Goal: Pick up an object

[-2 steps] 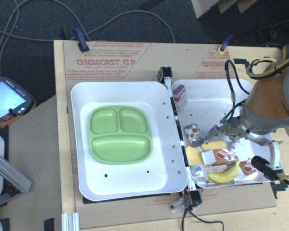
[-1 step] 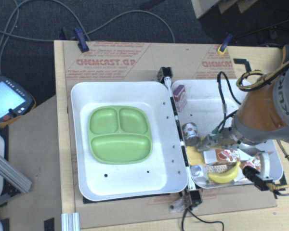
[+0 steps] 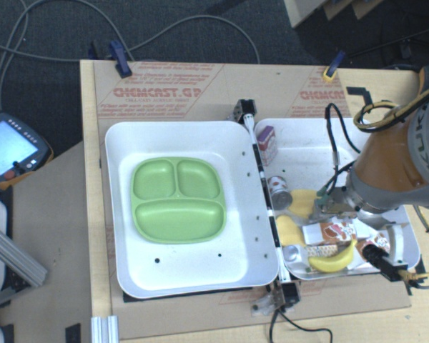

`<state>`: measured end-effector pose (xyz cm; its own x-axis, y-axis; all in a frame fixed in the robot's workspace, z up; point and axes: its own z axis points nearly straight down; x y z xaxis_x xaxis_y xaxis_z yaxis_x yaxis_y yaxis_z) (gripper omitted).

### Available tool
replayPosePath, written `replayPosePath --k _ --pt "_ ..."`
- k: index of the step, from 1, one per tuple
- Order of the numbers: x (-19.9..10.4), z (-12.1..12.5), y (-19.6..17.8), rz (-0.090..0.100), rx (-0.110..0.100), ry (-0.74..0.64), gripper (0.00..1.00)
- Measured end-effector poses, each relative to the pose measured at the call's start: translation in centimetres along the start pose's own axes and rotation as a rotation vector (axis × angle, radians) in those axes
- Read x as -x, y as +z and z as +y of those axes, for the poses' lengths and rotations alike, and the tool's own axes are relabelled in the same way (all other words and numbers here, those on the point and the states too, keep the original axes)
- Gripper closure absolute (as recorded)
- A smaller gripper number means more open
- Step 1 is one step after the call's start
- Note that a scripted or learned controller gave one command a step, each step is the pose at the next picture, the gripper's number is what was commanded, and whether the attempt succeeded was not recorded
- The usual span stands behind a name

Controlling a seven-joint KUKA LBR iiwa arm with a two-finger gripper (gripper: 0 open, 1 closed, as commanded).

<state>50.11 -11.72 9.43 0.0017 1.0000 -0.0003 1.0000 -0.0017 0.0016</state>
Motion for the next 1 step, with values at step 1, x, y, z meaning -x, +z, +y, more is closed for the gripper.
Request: replayPosePath --k 1 --pt "-0.01 -0.01 0.01 0.000 0.000 0.000 0.00"
